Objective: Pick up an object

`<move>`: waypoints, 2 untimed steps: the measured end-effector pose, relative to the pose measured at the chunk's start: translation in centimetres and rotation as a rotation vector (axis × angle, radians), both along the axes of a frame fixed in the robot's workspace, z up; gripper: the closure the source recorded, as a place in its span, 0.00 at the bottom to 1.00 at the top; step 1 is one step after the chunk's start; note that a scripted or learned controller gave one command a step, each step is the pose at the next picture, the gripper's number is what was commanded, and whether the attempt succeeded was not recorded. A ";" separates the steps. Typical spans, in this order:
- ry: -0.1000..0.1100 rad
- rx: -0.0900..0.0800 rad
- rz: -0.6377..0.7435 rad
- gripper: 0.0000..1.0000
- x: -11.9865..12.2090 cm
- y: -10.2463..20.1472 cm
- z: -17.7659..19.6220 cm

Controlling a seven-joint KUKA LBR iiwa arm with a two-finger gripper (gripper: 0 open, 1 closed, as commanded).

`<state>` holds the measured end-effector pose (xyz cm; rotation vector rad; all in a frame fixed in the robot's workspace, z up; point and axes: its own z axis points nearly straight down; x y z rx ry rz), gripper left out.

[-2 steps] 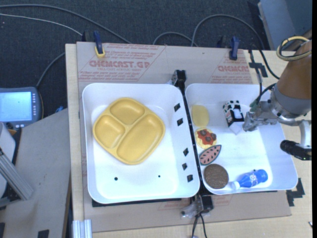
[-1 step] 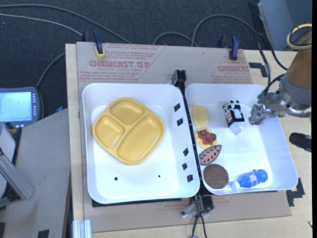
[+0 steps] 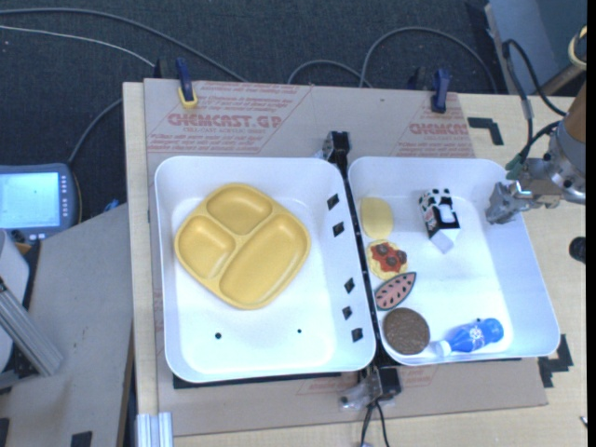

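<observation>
Over the right bin's [image 3: 521,250] far edge, jaws [image 3: 507,203] (blurred) — grip unreadable.

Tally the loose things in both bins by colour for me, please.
Yellow: 2, divided plate and pale piece
Black-and-white: 1
Red-orange: 2
Brown: 1
Blue: 1
Total: 7

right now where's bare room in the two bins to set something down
Left bin: bare floor in front of the yellow plate and along its right side. Right bin: open middle and right, between the black-and-white toy and blue bottle. Crowded along the divider: yellow piece, pizza, watermelon slice, brown cookie.
</observation>
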<state>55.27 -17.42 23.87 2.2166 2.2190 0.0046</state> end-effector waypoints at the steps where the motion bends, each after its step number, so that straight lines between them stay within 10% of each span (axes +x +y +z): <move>1: 0.007 0.004 0.005 1.00 1.1 5.4 -1.1; 2: 0.007 0.004 0.006 1.00 2.2 11.6 -1.7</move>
